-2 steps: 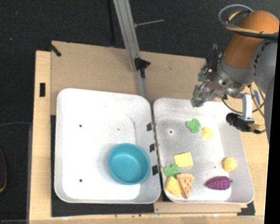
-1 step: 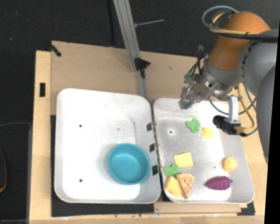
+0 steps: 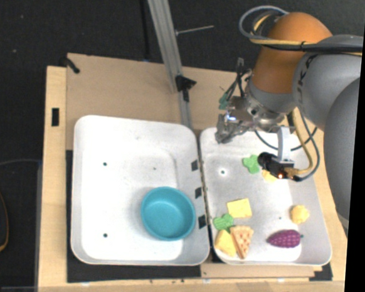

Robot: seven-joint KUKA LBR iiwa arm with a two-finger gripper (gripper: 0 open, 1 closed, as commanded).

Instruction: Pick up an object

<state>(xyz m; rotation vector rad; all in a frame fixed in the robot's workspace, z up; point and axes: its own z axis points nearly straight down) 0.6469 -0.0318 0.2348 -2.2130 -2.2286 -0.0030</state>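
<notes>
My gripper (image 3: 226, 134) hangs over the far left corner of the right bin (image 3: 259, 255), below the orange wrist band. No object shows between its fingers. Toy food lies in that bin: a green piece (image 3: 251, 164) just right of the gripper, a yellow block (image 3: 239, 208), a green leafy piece (image 3: 223, 221), a yellow wedge (image 3: 226, 242), an orange waffle-like slice (image 3: 243, 240), a purple grape bunch (image 3: 284, 238) and a yellow-orange lump (image 3: 299, 214).
A teal bowl (image 3: 168, 213) sits in the left bin (image 3: 99, 167) near its front right corner. A grey metal post (image 3: 168, 46) rises from behind the bins. A black and yellow part (image 3: 275, 168) of the arm's cabling hangs over the right bin.
</notes>
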